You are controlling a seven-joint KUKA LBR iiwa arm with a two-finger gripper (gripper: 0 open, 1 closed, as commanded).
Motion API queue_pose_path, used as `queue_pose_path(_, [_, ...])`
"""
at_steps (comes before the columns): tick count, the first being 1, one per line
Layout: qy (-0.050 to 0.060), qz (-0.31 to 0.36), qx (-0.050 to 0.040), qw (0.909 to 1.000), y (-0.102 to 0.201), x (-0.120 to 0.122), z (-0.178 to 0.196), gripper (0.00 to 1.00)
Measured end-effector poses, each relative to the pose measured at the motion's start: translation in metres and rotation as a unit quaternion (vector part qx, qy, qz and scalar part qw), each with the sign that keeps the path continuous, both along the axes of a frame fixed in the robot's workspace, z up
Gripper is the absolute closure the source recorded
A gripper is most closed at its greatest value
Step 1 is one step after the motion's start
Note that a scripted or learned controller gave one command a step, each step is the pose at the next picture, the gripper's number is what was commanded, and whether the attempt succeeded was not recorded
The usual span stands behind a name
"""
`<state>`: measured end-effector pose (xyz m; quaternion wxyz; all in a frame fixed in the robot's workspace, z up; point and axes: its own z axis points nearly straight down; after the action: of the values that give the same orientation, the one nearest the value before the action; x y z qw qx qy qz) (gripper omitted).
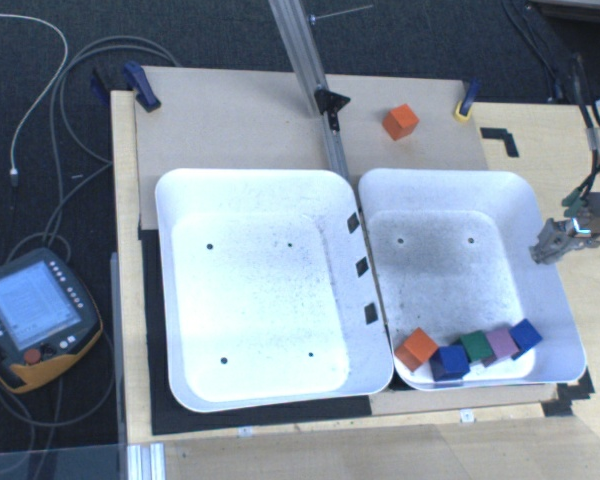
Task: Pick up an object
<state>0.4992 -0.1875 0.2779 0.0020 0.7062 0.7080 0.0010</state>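
orange cube (416,348), 2 blue cubes, green and purple ones lie bunched at near edge of right bin (540,218), none lifted. gripper (558,240) at bin's right rim, well apart; claw state: cannot tell. spare orange cube (401,121) on far bench. pick not yet begun.

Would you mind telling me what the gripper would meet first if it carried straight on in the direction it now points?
The gripper points left into the right bin; it would probably meet that bin's bare floor first, though depth is unclear. The blocks lie nearer the camera, off that line.
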Motion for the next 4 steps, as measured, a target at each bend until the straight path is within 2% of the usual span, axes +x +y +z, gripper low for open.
queue_pose_path(1, [0.0, 0.004, 0.0018, 1.0, 0.089, 0.044, 0.0, 1.0])
queue_pose_path(2, [0.008, -0.003, 0.0023, 1.0, 0.079, -0.006, -0.09, 1.0])
queue_pose_path(3, [0.007, -0.002, 0.0025, 1.0, 0.084, -0.014, -0.154, 1.0])
queue_pose_path(4, [-0.003, 0.0, -0.0005, 1.0, 0.068, 0.025, -0.013, 1.0])
